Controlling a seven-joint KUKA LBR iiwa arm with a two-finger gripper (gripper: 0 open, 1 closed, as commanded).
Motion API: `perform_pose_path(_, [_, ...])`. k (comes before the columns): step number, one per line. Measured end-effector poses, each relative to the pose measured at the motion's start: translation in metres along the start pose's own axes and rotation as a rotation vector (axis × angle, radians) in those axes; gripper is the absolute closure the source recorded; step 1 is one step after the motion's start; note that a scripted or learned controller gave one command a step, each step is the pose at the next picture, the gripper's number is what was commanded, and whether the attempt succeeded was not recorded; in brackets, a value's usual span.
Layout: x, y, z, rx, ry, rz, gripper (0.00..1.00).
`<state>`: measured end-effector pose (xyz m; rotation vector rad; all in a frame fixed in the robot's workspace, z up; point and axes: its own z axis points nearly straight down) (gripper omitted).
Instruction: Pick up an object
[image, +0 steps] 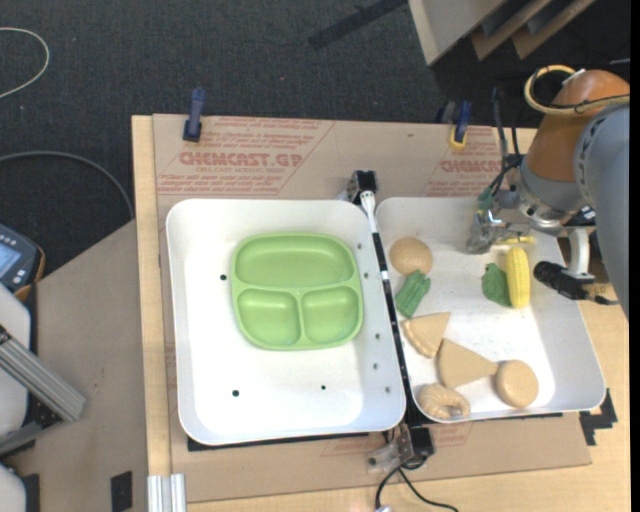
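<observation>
My gripper (487, 232) hangs low over the back of the right bin (575, 345), below the grey wrist and its orange band. Nothing can be seen held in it. Just to its right and nearer the front lies a yellow corn cob (518, 276) with a green husk piece (495, 284) beside it. Left of the gripper a round tan food piece (410, 255) sits by the bin's left wall, with a green vegetable (412, 293) in front of it.
Toward the front of the right bin lie a tan wedge (428, 332), a tan triangle (465, 362), a round bun (517, 383) and a ring-shaped roll (445, 402). A green divided plate (297, 290) rests in the left bin (200, 370).
</observation>
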<state>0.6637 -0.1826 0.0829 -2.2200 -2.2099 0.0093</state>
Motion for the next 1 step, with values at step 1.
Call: perform_pose_path(1, [0.0703, -0.0695, -0.0008, -0.004, 0.001, -0.006, 1.0])
